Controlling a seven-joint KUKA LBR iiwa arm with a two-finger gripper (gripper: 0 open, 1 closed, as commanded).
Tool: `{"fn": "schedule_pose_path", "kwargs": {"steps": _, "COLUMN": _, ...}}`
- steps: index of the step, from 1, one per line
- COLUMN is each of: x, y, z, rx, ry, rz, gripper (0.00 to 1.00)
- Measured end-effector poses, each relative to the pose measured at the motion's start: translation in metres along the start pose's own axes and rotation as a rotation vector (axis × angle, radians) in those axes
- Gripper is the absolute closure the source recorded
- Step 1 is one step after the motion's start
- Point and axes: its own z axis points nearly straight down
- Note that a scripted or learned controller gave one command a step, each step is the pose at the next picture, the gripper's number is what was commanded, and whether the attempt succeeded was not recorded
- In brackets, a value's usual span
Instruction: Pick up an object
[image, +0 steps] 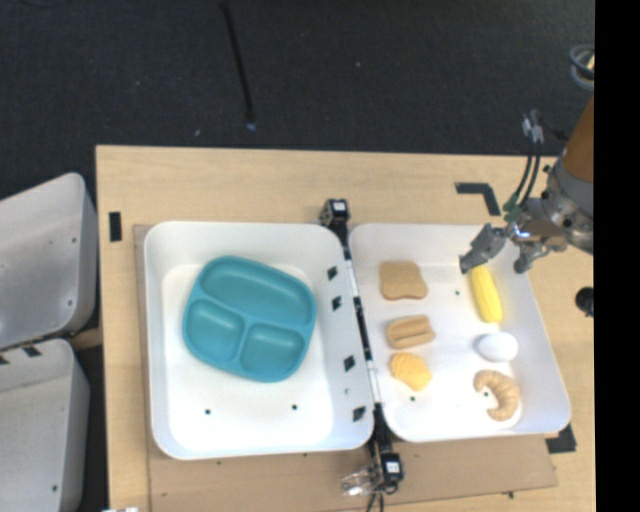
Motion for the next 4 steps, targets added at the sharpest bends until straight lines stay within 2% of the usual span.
{"fn": "schedule_pose_path", "kwargs": {"steps": 2, "x": -0.005, "y": 0.002, "z": 0.085, "rx": 0.003, "ry": 0.000, "rz": 0.005, "gripper": 0.00}}
{"fn": "schedule_pose_path", "kwargs": {"steps": 3, "x": -0.009, "y": -0.008, "z": 0.142, "rx": 0.006, "ry": 0.001, "rz": 0.003, "gripper": 0.00}}
{"fn": "schedule_pose_path", "kwargs": {"steps": 4, "x": -0.010, "y": -0.006, "z": 0.127, "rx": -0.003, "ry": 0.000, "rz": 0.007, "gripper": 1.00}}
